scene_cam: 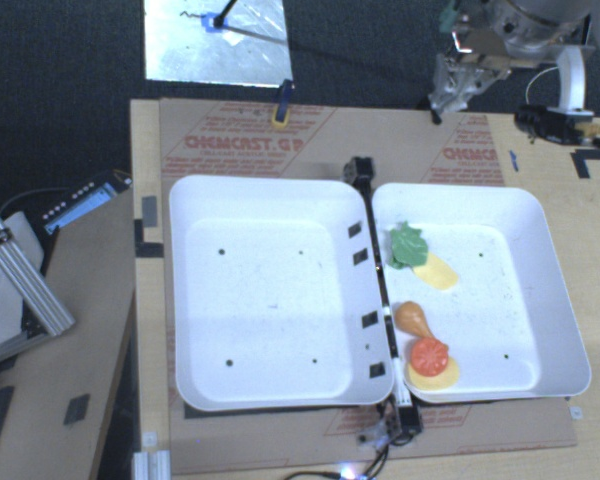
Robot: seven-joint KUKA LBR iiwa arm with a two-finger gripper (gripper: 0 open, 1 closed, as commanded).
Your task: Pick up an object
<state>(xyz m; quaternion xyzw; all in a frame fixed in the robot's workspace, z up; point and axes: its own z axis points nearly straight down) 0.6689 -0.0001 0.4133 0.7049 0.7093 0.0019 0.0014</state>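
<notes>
While pincer (448, 96) state unclear: green toy (408, 246) well below it, in right bin (550, 258).

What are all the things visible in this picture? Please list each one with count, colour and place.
White bins: 2, white, side by side on the bench.
Toy leaf: 1, green, right bin, near the divider.
Flat oval piece: 1, pale yellow, beside the leaf.
Toy drumstick: 1, orange-brown, right bin.
Toy tomato: 1, red, front of the right bin, on a yellow piece.
Foil sheet: 1, silver, behind the bins.
Gripper: 1, grey, above the bench behind the right bin.
</notes>
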